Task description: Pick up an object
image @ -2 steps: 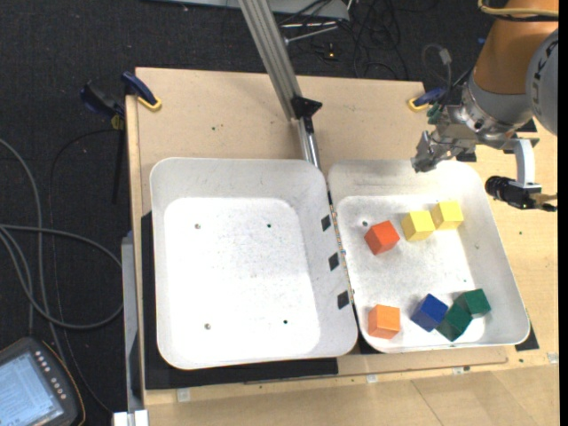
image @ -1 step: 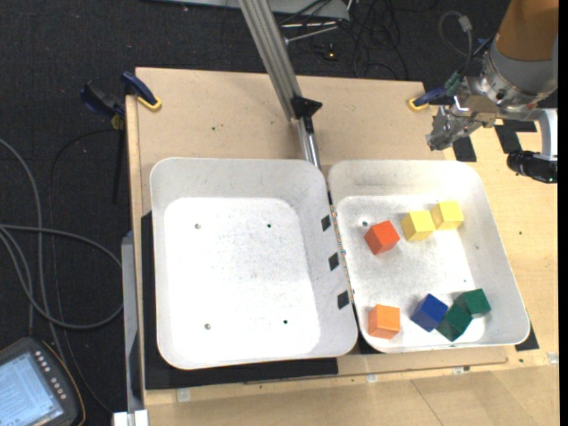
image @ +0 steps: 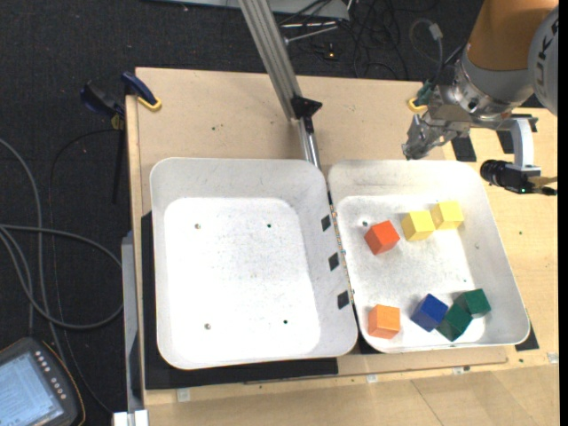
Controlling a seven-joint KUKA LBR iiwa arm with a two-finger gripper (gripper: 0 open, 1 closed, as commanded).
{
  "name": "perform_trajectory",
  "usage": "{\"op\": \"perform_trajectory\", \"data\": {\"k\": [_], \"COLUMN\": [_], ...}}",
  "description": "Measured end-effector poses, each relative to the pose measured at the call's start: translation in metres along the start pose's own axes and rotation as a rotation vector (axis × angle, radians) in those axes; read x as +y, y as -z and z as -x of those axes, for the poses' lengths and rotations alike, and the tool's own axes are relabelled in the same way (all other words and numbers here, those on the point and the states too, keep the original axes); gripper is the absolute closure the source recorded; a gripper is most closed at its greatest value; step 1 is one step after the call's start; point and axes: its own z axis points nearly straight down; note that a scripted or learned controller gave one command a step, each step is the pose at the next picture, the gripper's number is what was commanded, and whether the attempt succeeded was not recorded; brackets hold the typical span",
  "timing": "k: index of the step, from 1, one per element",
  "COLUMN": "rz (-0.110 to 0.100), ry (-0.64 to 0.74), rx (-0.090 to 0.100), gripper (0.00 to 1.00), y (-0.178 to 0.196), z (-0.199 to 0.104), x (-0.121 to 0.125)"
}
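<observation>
Well, the claw (image: pixel 421 142) hangs behind the right bin (image: pixel 390 180); grip state unclear. Best target: red cube (image: pixel 382 236), standing apart.

- The arm (image: pixel 513 25) at the upper right of the frame has a broad orange band, rounded like a barrel, with a pale grey shell beside it at the frame's right edge.
- Below the band sits a grey metal wrist ring (dull, not polished).
- The gripper (image: pixel 417 145) is dark grey and narrow, tapering towards its tip.
- A thin grey cable (image: pixel 441 44) loops off the wrist's left side.
- A black, cylinder-shaped fitting (image: pixel 503 174) juts out lower right, on a white bracket.
</observation>
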Motion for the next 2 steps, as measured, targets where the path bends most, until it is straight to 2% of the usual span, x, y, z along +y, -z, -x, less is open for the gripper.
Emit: {"op": "perform_trajectory", "data": {"k": [2], "rz": [0.000], "ry": [0.001], "rx": [0.001], "gripper": [1.00], "y": [0.003], "z": [-0.093], "x": [-0.050]}}
